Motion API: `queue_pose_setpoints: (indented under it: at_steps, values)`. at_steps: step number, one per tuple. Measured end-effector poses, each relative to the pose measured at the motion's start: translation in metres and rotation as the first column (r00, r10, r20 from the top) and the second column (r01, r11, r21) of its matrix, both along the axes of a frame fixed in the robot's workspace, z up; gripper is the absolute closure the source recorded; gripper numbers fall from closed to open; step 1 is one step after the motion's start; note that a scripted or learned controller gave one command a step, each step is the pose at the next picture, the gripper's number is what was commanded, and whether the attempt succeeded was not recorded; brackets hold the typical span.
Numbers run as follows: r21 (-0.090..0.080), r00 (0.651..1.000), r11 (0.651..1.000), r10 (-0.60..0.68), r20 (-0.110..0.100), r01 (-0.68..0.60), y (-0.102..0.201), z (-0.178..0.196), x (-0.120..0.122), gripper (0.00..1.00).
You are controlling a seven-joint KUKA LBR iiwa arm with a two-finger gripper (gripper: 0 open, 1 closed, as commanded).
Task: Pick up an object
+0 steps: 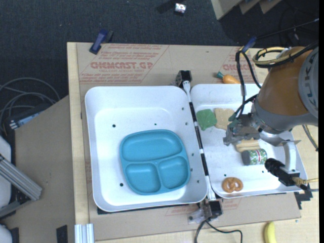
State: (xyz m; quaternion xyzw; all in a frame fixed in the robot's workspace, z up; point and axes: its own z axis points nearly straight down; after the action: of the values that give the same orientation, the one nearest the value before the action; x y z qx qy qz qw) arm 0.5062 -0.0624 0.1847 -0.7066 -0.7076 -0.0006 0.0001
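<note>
The right bin (215, 92) holds a green lump (206, 119), a tan slab (221, 118), a cream-coloured roll (248, 146), a small can (254, 157) lying on its side, and a brown pretzel (232, 185) near the front. My gripper (236, 134) hangs low over the middle of this bin. It is just right of the green lump and the tan slab, and its lower edge meets the cream roll. The wrist hides what lies directly beneath it.
The left bin (104, 113) carries a blue divided tray (154, 161). An orange carrot (230, 78) lies on the board behind the right bin, and a yellow banana tip (270, 233) shows at the bottom edge. Cables loop above the arm at right.
</note>
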Motion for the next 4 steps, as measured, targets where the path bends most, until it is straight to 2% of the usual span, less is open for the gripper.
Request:
queue_pose_setpoints:
  at_steps: [1,2,3,4]
  values:
    - [-0.001,1.0,1.0,-0.001,-0.001,0.001,-0.001,0.0,0.0,0.0]
    - [-0.003,1.0,1.0,-0.002,0.001,0.002,-0.065,-0.01,0.035,0.0]
    - [-0.001,1.0,1.0,-0.002,-0.003,0.002,-0.096,-0.066,0.02,0.0]
    - [0.0,1.0,1.0,-0.002,-0.003,0.002,-0.081,-0.101,-0.005,0.0]
